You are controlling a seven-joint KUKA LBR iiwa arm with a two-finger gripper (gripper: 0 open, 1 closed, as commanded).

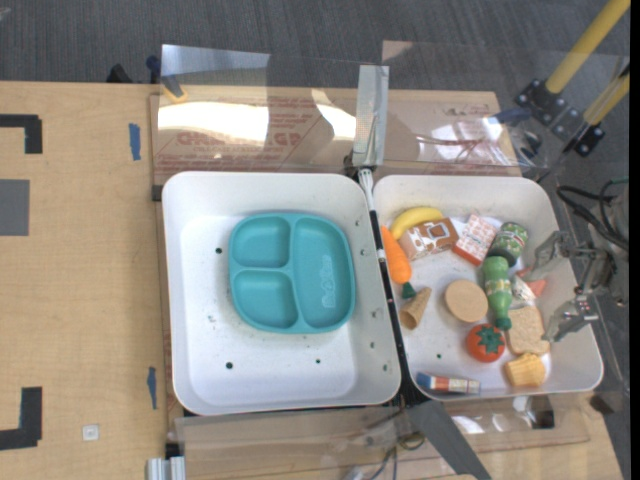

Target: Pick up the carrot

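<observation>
Approach step, nothing grasped yet. Small orange plastic carrot [397, 257] lying at right white bin's [578, 370] left wall, beside yellow banana [415, 218]. Metal two-finger pincer [565, 286] released, hovering at far right edge. Next: traverse left, descend over carrot.

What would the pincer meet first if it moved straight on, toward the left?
Probably the bread slice, which lies just left of the pincer; height above it is unclear. The carrot lies much farther left.

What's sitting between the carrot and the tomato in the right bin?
In the camera view, an ice cream cone and a round cookie lie between the carrot and tomato.
</observation>
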